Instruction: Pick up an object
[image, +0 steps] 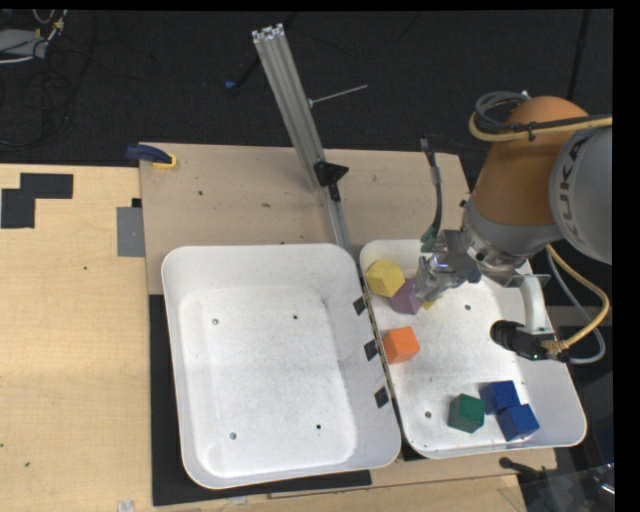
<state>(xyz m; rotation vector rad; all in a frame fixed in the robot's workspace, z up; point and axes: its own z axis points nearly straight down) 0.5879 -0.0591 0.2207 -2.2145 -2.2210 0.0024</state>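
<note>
Resting beside the claw, a small purple block.

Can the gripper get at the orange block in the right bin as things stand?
Probably yes. The orange block sits alone on bare bin floor, apart from the yellow block, with nothing over it, and the gripper is just beyond it.

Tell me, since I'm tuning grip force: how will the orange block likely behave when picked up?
The orange block looks like a rigid cube with flat faces, so it should probably neither flop nor roll. It seems small and likely light. It sits close to the right bin's wall, so a push might jam it there.
</note>
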